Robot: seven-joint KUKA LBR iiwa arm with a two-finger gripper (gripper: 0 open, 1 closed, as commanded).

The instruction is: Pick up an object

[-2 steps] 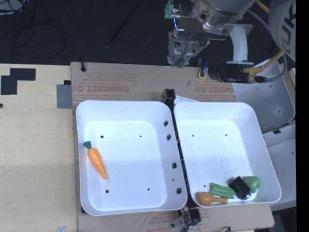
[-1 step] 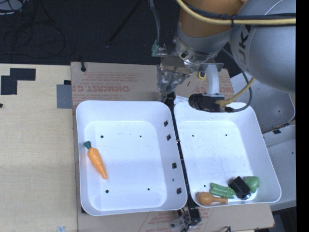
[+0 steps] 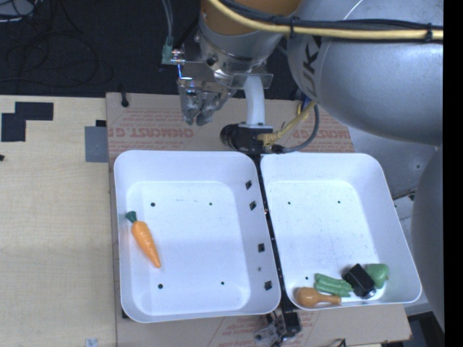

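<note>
Gripper [image 3: 200, 110] at upper centre of frame, above far rim of left bin [image 3: 123, 194], over brown cardboard sheet [image 3: 155, 130] — fingertips bunched close together, nothing between them. Grey arm [image 3: 369, 56] with orange band [image 3: 246, 6] fills upper right. Carrot [image 3: 145, 241] lies in left bin near its left wall, green top toward upper left. Right bin [image 3: 394, 194] — lower right corner holds orange pear-shaped piece [image 3: 315, 297], green pod [image 3: 333, 285], black block [image 3: 359, 280], green piece [image 3: 377, 272], clustered close together.
</note>
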